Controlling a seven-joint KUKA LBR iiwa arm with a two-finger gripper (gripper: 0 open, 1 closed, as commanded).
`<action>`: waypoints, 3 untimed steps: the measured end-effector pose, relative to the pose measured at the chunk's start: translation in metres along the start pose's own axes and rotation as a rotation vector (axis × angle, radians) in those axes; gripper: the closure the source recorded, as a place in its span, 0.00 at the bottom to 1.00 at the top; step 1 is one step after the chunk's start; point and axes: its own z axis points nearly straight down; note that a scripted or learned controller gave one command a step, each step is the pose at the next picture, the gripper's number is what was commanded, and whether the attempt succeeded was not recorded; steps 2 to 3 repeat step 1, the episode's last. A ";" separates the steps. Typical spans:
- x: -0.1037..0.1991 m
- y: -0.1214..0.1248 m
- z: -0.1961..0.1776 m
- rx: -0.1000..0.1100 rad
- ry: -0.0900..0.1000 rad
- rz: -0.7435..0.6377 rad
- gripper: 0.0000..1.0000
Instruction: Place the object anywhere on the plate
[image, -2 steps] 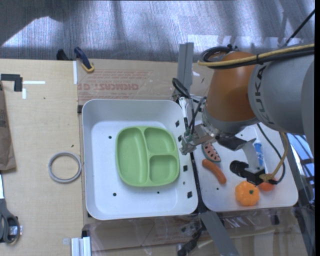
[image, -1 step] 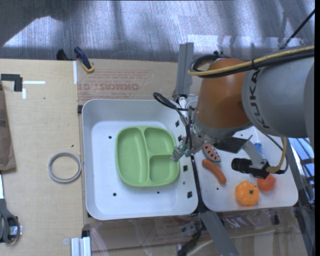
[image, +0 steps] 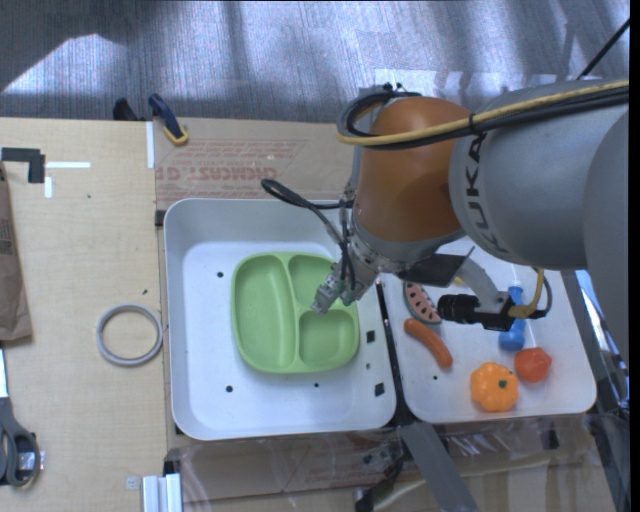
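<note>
gripper (image: 333, 291) over the green plate (image: 290, 325) in the left bin (image: 190, 330) | can't tell if jaws are apart or together | toy foods like the hot dog (image: 428, 342) lie in the right bin (image: 560, 390), away from jaws | arm (image: 540, 170) reads "KUKA"

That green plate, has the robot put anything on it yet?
Not that I can see. The green plate looks bare. The end effector hovers over its right side. The toy foods, like the orange pumpkin and sausage, lie in the right bin.
</note>
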 end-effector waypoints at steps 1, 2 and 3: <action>0.000 0.000 0.000 0.000 0.000 0.000 0.00; 0.000 0.000 0.000 0.000 0.000 0.000 0.00; 0.000 0.000 0.000 0.000 0.000 0.000 0.00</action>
